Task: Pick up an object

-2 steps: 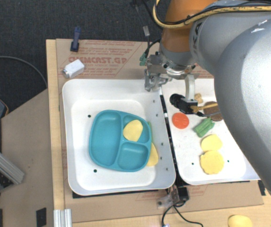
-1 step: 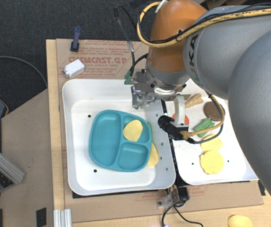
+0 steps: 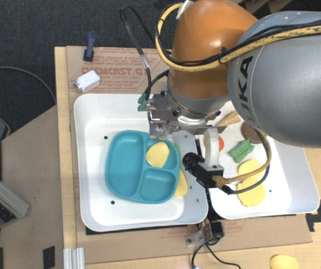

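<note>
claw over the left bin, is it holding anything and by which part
Cannot be told. The claw sits above the far edge of the blue divided plastic plate, by the pale yellow flat piece, but the wrist hides its tips.

A teal divided tray [image 3: 135, 170] lies flat in the left bin [image 3: 87, 150]. A pale yellow piece [image 3: 158, 154] rests in its 2 o'clock compartment, and another yellow piece [image 3: 181, 185] pokes out from under its 4 o'clock edge.
</note>
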Available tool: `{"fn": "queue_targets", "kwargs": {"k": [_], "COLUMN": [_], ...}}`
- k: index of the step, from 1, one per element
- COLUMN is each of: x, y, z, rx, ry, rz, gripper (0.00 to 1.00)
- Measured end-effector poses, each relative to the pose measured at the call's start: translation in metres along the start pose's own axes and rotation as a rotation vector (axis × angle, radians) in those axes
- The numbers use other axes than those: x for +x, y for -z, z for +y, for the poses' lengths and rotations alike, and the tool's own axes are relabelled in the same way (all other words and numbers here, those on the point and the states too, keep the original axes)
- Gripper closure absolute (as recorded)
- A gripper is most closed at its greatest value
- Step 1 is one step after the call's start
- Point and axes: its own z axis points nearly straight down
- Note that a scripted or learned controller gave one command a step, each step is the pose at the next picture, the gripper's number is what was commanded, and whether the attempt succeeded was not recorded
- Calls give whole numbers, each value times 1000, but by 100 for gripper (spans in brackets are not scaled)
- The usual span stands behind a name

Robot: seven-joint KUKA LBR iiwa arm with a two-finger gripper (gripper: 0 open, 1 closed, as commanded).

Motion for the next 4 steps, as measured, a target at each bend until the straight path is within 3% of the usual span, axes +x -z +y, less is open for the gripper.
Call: {"fn": "queue_targets", "kwargs": {"k": [1,2,3,4], "x": [36,-37,-84,-15], "y": [70,-68,-51,-9], "z": [-29,-32,7,-27], "rx": [-4,19,1,0], "ry": [0,-16,-13,1], "rz": [2,-10,-6,0], "gripper": [100,100,100,100]}}
